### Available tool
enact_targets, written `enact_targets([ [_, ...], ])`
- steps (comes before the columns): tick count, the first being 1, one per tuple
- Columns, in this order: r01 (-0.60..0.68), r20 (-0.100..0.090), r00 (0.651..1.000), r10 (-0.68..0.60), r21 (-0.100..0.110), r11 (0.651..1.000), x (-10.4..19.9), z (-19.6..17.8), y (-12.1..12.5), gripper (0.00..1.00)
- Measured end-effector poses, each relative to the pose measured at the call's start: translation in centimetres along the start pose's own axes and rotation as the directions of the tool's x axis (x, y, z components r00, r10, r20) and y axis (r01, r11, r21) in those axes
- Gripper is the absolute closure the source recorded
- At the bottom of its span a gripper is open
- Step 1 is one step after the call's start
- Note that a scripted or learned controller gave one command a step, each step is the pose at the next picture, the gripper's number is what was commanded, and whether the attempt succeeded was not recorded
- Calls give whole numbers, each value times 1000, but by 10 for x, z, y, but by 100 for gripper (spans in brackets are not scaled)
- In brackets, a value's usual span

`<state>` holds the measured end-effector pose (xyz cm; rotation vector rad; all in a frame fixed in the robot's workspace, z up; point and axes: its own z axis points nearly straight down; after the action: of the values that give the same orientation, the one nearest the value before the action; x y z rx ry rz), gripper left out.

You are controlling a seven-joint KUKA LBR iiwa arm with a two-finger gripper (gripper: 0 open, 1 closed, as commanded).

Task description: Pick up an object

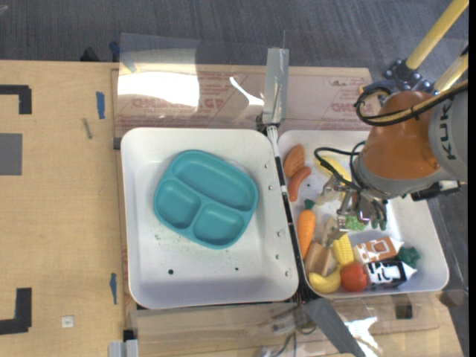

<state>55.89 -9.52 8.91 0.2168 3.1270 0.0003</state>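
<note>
Camera view shows the gripper hanging low over the middle of the right bin, above a heap of toy food; whether it grips anything cannot be told from this angle. Near that bin's left wall lie a sausage and, below it, a carrot. Toward the bin's near edge sit a corn cob, a banana, a tomato and a small printed carton. In the left bin, a teal divided plate rests near the middle.
</note>
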Motion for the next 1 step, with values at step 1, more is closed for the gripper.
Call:
enact_targets([
  [1,-103,-47,994,102,-4,995,-101,-1,-13,0],
])
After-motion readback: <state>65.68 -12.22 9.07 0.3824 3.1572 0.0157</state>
